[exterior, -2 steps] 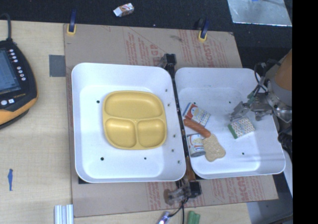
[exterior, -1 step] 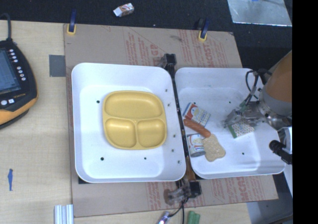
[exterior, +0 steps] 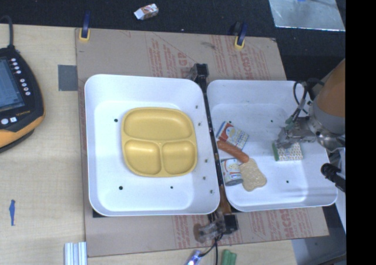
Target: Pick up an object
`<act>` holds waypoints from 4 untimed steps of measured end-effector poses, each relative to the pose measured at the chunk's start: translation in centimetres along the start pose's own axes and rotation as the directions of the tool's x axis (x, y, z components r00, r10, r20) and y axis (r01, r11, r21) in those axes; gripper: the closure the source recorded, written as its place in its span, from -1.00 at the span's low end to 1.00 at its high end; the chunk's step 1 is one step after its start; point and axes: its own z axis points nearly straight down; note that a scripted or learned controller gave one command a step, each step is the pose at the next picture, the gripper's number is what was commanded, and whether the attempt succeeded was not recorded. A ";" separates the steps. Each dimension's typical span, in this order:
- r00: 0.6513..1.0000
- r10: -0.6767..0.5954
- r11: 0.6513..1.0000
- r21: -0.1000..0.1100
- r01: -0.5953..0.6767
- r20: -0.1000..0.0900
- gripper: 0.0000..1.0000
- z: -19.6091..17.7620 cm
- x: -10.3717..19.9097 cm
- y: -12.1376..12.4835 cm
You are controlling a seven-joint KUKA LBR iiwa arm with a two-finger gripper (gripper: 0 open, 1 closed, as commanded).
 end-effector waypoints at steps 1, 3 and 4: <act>1.000 0.003 1.000 0.008 -0.003 -0.005 1.00 -5.6 2.5 -1.4; 1.000 0.002 1.000 0.004 -0.002 -0.003 -1.00 1.2 -0.2 1.3; 1.000 0.001 1.000 0.004 -0.001 -0.001 1.00 0.1 -0.4 1.4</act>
